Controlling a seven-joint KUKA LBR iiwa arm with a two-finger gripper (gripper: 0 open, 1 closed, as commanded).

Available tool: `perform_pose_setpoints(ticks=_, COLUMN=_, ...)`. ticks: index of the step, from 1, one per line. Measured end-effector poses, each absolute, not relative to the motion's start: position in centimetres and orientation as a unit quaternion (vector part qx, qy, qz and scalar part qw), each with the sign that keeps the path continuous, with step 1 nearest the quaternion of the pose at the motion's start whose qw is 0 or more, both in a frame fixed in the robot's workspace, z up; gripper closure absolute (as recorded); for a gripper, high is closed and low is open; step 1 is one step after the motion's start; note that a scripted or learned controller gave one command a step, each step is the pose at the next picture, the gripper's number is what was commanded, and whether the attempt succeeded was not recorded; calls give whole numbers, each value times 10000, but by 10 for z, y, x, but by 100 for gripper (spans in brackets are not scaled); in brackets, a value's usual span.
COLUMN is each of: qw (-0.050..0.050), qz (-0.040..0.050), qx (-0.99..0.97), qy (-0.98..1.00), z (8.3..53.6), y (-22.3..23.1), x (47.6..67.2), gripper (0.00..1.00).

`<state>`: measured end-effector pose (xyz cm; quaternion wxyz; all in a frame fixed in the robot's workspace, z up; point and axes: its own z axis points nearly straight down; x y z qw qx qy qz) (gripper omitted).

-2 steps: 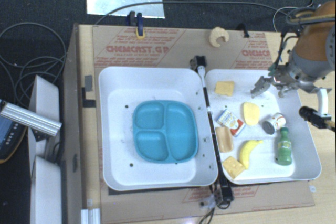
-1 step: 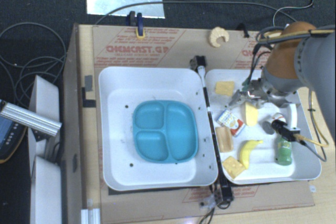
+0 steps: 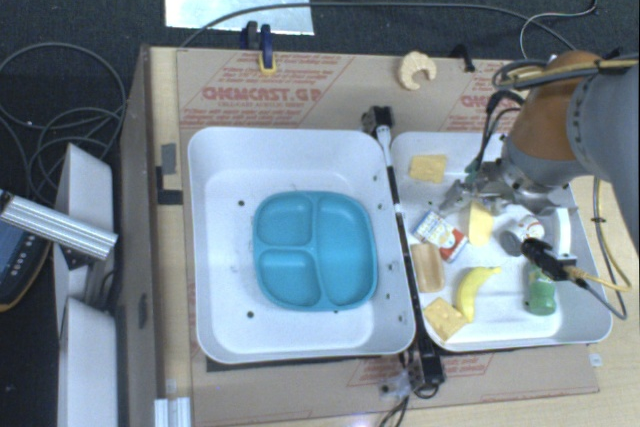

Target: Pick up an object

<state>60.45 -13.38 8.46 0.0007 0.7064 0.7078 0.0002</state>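
Observation:
The right bin (image 3: 585,315) holds several items. A yellow block (image 3: 428,167) lies at its back left, and a white and red carton (image 3: 438,233) sits near the divider. Beside that carton lies a pale yellow piece (image 3: 481,223). Toward the front are a tan slab (image 3: 428,267), a banana (image 3: 473,288), a yellow wedge (image 3: 444,317) and a green object (image 3: 541,295). My gripper (image 3: 465,192) hangs low over the bin's middle, just above the pale yellow piece and right of the carton. Nothing visible is lifted.
A blue divided plate (image 3: 313,248) lies in the left bin (image 3: 215,175). A beige croissant-shaped item (image 3: 417,69) rests on the bench behind the bins. A blue and yellow clamp (image 3: 262,45) stands at the bench's back edge. Cables trail on the floor to the left.

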Motion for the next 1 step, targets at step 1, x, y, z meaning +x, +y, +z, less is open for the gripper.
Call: perform_pose_setpoints(ticks=1, qw=-25, qz=-19, qx=7050, qy=7092, z=85, y=-119, x=668, gripper=0)
